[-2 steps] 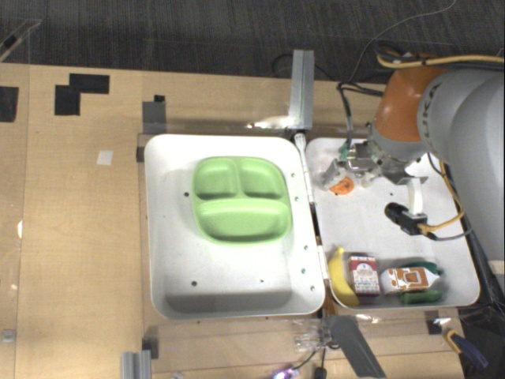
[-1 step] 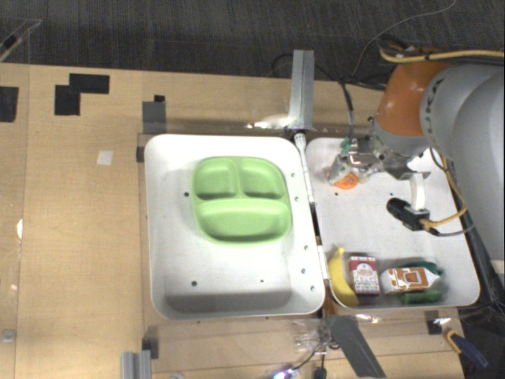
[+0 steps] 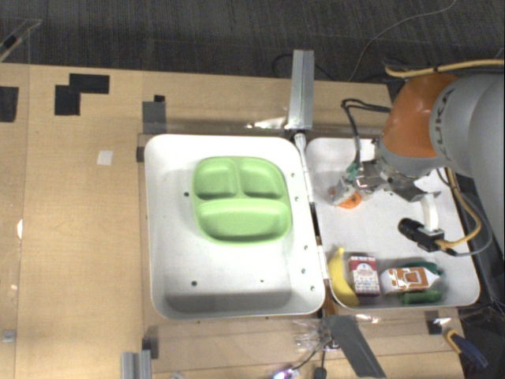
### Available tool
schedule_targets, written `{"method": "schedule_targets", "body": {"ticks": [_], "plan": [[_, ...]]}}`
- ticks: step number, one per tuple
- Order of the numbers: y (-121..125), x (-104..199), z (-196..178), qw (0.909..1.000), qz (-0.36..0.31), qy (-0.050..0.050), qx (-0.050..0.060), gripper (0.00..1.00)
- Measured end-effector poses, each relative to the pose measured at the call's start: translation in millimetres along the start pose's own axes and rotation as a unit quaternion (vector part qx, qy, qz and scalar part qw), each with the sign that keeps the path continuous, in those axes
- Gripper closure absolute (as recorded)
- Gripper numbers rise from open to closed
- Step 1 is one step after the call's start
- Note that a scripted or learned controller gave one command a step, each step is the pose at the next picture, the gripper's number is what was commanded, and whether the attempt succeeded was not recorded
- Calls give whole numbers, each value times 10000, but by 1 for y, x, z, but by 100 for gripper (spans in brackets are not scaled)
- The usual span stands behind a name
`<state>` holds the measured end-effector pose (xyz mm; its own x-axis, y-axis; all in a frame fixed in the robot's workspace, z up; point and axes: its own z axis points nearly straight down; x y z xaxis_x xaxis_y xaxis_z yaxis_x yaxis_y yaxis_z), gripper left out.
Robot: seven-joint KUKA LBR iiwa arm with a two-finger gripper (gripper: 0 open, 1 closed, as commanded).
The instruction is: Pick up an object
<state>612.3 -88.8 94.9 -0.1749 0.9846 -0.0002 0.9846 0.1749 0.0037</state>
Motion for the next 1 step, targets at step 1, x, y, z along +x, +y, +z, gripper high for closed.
{"method": "schedule_targets", "body": {"ticks": [1], "plan": [[23, 57, -91, 9969, 784, 0, -12, 100]]}}
